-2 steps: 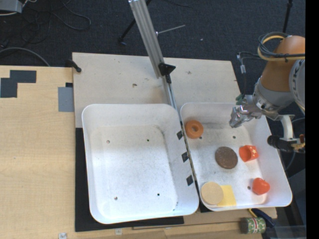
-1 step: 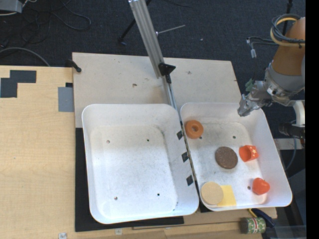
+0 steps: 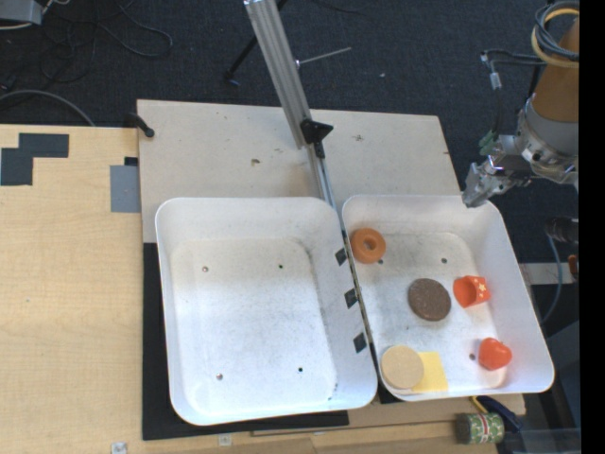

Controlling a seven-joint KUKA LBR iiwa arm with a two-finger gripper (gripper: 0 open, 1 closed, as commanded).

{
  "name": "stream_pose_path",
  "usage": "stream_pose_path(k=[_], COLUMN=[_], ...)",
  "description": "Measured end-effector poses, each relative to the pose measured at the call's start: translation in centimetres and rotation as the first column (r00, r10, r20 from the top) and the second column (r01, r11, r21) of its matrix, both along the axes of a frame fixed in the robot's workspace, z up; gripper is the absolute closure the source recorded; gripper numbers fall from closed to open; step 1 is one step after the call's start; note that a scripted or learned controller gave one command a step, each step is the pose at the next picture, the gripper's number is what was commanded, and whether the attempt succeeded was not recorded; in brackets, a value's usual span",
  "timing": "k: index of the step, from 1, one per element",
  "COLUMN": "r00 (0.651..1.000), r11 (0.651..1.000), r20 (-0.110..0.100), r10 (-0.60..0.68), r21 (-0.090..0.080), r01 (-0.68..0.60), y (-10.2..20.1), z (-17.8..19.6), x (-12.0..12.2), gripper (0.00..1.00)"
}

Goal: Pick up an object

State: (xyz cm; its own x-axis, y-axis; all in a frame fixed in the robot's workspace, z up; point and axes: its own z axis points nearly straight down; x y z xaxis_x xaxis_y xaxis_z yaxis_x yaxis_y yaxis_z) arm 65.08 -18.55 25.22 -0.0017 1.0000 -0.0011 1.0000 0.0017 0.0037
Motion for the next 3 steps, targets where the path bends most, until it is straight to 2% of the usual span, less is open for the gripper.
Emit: stream_pose_path(k=[1, 3], r00=[1.0, 1.0], r11=[1.0, 1.0], r20=[-0.002, -0.008], r10=[0.002, 0.002], r21=[0.001, 0.004], r01=[-0.002, -0.002], y=[-0.1, 9.3], z=[2.1, 1.4], x=[0.0, -5.8], gripper=[1.0, 1.0])
